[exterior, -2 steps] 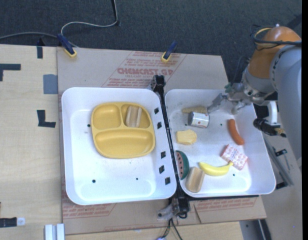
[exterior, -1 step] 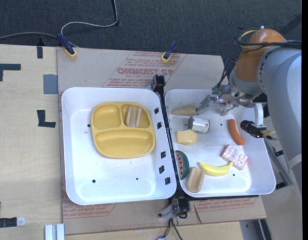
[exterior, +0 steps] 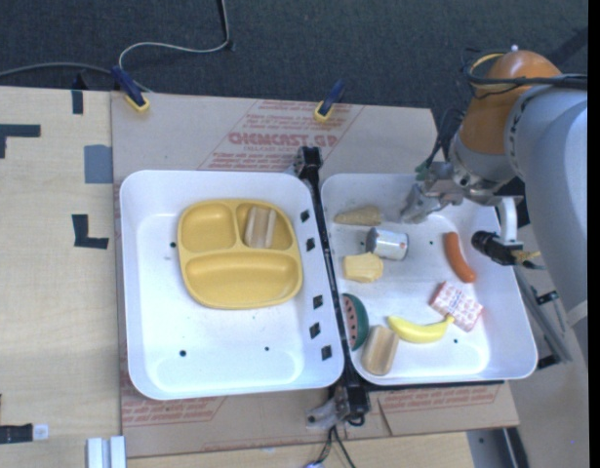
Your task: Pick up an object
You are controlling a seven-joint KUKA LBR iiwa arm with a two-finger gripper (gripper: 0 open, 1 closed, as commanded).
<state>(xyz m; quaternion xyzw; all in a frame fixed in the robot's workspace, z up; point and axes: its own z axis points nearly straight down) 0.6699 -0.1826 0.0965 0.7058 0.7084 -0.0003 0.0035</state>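
Observation:
My gripper (exterior: 418,206) hangs over the back of the right bin (exterior: 504,354), just right of a tan bread piece (exterior: 359,216) and above a small silver can (exterior: 387,244). Nothing shows between its tips. In the same bin lie a yellow cheese wedge (exterior: 363,267), an orange sausage (exterior: 460,257), a pink patterned packet (exterior: 458,305), a banana (exterior: 419,330), a watermelon slice (exterior: 354,322) and a tan bun (exterior: 379,349).
The left bin (exterior: 153,339) holds a yellow divided plate (exterior: 239,253) with a tan piece (exterior: 258,226) in its back right compartment. A black divider (exterior: 319,261) separates the bins. The grey arm with its orange band (exterior: 500,100) fills the right side.

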